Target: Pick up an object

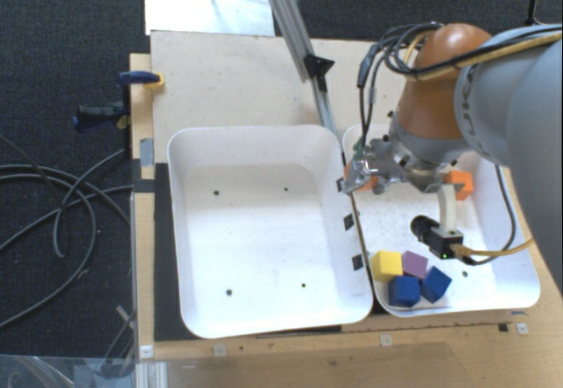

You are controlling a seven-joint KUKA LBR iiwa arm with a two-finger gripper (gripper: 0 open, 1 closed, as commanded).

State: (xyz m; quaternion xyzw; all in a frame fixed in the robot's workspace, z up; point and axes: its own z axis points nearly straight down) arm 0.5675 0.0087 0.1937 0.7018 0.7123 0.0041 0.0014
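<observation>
Looking down from the fixed camera, I find my gripper (371, 172) low over the far left part of the right bin (519, 285), close to the wall it shares with the left bin (189, 228). My own wrist hides it, so I cannot tell whether it is spread or closed.

The things I could take lie nearer the front: a yellow block (387, 265), a purple block (414, 265), a front blue block (405, 291) and a right blue block (436, 283), packed together by the front wall. An orange block (463, 183) sits apart, beside my wrist. I judge that the tight cluster and the bin wall would crowd any approach, which makes the lone orange one easier to reach.
</observation>
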